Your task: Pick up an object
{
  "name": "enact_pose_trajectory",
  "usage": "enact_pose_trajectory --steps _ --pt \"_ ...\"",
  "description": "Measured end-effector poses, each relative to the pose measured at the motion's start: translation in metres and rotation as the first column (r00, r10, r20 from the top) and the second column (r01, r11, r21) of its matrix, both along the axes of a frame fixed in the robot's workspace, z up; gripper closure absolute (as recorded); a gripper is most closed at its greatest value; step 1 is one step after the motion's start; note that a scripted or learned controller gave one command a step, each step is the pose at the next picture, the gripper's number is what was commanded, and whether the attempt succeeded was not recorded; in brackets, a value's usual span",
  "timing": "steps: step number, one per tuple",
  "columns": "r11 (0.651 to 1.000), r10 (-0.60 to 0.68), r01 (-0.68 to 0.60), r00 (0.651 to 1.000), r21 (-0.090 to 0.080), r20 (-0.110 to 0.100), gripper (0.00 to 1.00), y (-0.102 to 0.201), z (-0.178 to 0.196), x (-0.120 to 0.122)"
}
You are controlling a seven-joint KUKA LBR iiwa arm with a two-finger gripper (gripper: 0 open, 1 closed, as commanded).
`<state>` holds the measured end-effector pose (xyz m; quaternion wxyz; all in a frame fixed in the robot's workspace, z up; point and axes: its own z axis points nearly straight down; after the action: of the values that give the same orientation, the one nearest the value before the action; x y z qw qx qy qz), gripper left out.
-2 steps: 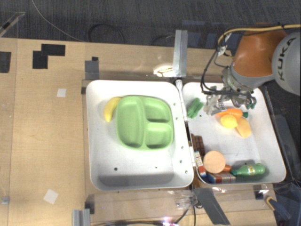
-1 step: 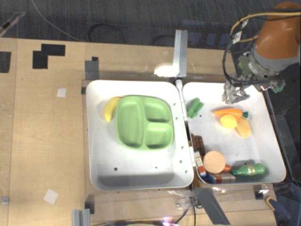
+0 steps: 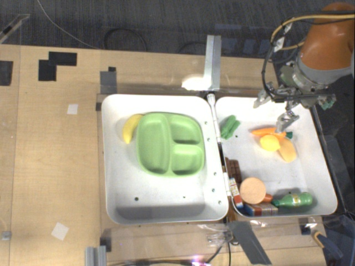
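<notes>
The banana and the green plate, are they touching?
Touching. In the camera view the banana lies against the green plate's left rim, and no white bin floor shows between them.

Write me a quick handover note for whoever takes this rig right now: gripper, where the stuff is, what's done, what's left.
Gripper: over the top of the right bin, just above the orange piece and yellow lemon; nothing seen between its fingers.
Right bin also has a green piece near the divider, a tan slice, a round tan disc and a green bottle at the bottom edge.
Left bin: green divided plate with a banana beside it.
Done: nothing picked yet.
Left: grasp and lift one object; the orange piece or the lemon looks closest.
</notes>
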<state>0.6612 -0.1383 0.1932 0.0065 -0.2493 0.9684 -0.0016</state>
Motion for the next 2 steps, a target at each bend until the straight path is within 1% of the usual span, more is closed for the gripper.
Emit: enact_pose_trajectory --steps 1,2 --pt "1.000 0.018 -0.018 1.000 -0.001 -0.001 0.00 0.024 -0.101 -0.080" --pt "0.983 0.181 -0.181 0.983 -0.003 0.000 0.00 -0.008 -0.104 -0.007"
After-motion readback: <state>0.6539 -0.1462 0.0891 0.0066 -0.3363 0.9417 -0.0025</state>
